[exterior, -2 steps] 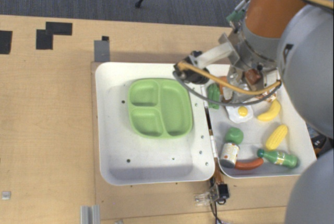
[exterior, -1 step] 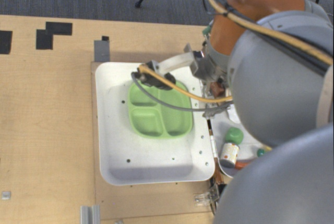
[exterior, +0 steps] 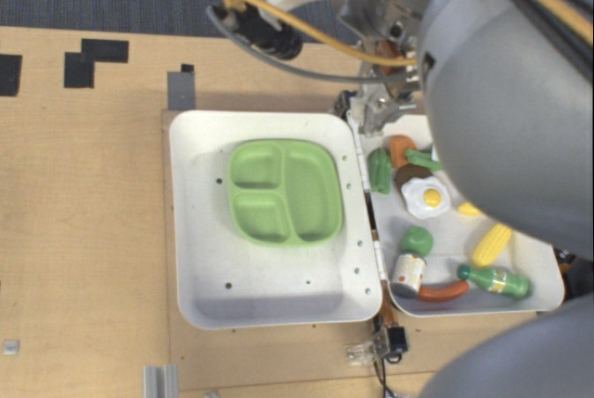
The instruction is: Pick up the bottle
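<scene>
Pincer [exterior: 373, 113] – above right bin's [exterior: 548, 280] rim | bottle [exterior: 498, 281] (unobstructed) | arm hides corner

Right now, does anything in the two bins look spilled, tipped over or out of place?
Nothing looks spilled or broken. The green bottle lies on its side near the right bin's front edge, beside a sausage. The green divided plate sits flat in the left bin.

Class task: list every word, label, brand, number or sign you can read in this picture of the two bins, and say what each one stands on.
No text can be read here.
The bottle, lying in the right bin, has a yellow label: too blurred to read.
The small can has a label: too small to read.
The black shapes on the bench are plain blocks, not letters.
</scene>
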Robot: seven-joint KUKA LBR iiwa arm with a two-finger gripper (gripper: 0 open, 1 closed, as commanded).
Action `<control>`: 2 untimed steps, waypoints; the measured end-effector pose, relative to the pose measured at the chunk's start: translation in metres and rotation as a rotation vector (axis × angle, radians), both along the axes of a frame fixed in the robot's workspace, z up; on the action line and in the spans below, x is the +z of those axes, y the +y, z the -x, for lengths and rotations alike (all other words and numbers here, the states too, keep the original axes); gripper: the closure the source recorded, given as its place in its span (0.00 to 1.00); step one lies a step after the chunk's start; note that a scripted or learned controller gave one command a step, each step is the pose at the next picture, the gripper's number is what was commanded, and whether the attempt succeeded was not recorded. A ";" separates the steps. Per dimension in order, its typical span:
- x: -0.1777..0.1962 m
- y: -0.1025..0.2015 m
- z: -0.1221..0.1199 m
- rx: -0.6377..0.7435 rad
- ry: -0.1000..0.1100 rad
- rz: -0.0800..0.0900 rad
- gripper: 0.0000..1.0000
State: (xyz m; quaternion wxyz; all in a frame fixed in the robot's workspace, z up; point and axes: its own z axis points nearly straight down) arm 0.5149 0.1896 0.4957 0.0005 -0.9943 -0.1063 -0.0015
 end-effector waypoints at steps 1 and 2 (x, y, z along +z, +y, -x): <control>-0.072 -0.056 0.028 0.002 0.002 0.002 1.00; -0.058 0.027 0.028 0.013 0.002 0.001 1.00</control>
